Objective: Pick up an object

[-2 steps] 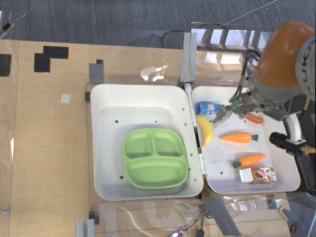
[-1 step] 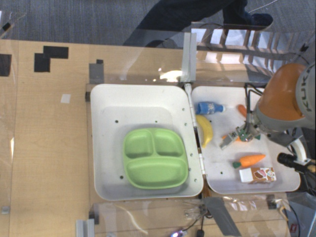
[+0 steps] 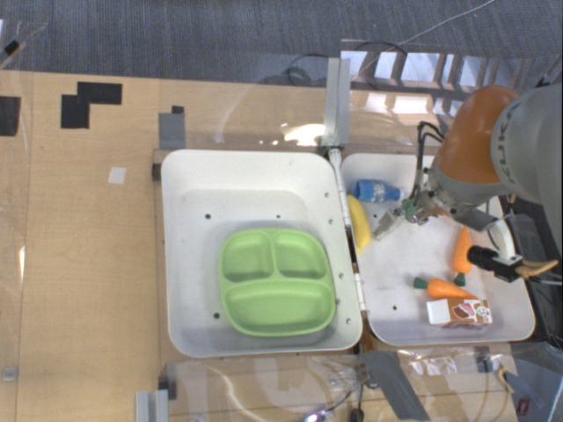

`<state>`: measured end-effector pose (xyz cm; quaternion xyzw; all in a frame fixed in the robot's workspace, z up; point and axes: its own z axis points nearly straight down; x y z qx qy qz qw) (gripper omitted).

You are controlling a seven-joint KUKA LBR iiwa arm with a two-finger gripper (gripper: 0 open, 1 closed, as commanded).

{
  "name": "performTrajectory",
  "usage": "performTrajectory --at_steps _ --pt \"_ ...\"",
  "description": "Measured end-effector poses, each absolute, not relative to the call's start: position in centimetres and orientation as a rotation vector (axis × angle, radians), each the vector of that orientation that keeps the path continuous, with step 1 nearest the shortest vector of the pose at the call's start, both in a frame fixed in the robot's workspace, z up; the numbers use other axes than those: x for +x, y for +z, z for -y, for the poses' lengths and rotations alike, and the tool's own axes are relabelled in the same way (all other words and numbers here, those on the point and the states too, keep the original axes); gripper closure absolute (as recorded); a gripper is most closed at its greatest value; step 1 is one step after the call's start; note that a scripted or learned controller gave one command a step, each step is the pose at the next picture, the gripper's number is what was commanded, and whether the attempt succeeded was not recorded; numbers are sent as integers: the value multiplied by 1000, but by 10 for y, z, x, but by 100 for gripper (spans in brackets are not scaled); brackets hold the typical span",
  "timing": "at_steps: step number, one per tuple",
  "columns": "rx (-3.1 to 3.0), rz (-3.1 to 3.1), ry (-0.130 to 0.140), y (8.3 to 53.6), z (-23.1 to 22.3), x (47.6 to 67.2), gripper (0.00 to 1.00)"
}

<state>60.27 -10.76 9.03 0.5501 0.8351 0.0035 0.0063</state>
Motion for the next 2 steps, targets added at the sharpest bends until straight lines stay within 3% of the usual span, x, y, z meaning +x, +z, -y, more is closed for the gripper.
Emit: performTrajectory --at_steps 1,2 --pt "1695 -2651 -9 88 92 668 0" --pt "1689 -2652 -18 98 95 667 100"
